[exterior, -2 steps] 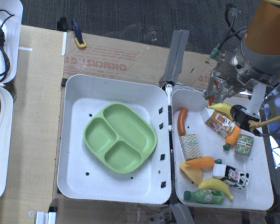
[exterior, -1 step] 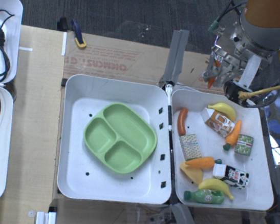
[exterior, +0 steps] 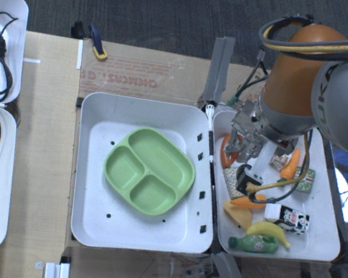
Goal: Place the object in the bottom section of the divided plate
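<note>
Bench, maybe cardboard-topped, white bin, second bin

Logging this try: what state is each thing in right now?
Divided plate: flat, right way up, in the view's left bin.
Banana: lying in the view's right bin, unheld.
Green toy: on its side by the near wall.
Cow-print carton: lying beside the banana.
Gripper: low over the right bin's toys.

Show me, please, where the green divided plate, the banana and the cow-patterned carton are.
green divided plate (exterior: 159,155): camera view, floor of its largest section.
banana (exterior: 268,231): camera view, middle of its curve.
cow-patterned carton (exterior: 294,220): camera view, its top face.
</note>
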Controlling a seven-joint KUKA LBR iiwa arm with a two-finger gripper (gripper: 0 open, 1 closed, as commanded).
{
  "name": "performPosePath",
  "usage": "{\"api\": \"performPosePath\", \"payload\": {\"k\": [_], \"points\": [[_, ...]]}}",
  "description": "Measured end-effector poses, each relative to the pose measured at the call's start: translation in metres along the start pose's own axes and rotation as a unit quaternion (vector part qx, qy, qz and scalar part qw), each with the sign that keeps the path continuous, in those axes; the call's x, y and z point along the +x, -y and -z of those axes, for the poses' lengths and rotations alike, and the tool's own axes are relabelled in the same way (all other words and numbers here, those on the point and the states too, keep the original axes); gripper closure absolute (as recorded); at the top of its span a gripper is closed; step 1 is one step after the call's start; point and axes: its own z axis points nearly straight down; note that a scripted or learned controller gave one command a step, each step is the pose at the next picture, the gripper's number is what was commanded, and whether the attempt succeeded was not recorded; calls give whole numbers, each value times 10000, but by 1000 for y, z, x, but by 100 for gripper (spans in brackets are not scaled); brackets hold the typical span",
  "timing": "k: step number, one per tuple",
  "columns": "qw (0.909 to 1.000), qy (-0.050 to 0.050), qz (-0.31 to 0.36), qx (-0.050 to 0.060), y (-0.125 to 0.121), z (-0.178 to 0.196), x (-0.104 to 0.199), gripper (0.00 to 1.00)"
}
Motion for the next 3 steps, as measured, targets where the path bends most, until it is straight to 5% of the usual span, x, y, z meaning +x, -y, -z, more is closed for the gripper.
{"api": "performPosePath", "payload": {"k": [1, 2, 3], "points": [[10000, -1, -5, -2, 0, 0, 0, 0], [10000, 27, -19, 26, -1, 6, -2, 100], [9996, 0, 266, -3, 52, -21, 20, 100]]}}
